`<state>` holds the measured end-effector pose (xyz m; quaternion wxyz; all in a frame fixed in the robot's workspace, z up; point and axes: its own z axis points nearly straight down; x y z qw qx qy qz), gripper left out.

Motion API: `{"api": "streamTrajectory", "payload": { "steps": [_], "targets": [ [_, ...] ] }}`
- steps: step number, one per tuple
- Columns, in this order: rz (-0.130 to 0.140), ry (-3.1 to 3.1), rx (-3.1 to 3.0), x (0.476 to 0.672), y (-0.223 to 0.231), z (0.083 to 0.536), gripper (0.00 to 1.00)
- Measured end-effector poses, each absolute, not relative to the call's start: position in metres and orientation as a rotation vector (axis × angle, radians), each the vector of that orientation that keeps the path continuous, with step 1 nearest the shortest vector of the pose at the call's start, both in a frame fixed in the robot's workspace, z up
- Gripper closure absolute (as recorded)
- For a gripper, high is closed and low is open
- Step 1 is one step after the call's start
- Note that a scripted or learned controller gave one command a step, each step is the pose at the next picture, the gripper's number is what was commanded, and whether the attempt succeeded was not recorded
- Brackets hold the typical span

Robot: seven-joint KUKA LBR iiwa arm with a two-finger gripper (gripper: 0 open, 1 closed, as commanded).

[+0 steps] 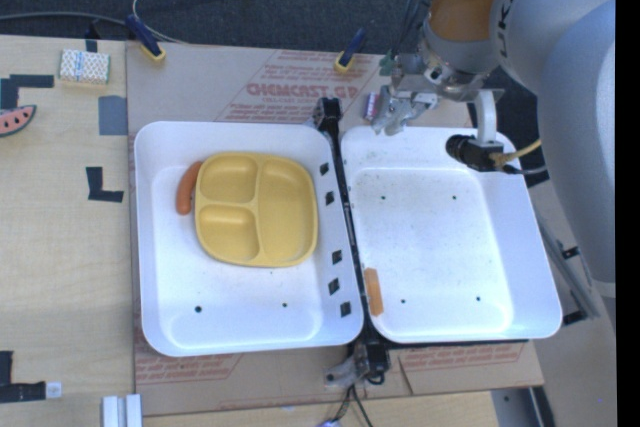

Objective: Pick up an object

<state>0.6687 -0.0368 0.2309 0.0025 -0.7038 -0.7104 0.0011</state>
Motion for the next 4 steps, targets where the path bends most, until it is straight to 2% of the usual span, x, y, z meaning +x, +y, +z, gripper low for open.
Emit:
{"api": "streamTrajectory", "payload": {
  "steps": [1,2,3,4],
  "targets": [
    [0.004,-2.228,-2.208,0.669,-0.037,0.231,0.0],
    [0.003,-2.222,-2.217,0.668,0.028,0.183,0.0],
    [0.002,-2.224,-2.215,0.668,0.029,0.193,1.0],
    [0.003,-2.224,-2.215,0.668,0.028,0.193,0.0]
  ]
}}
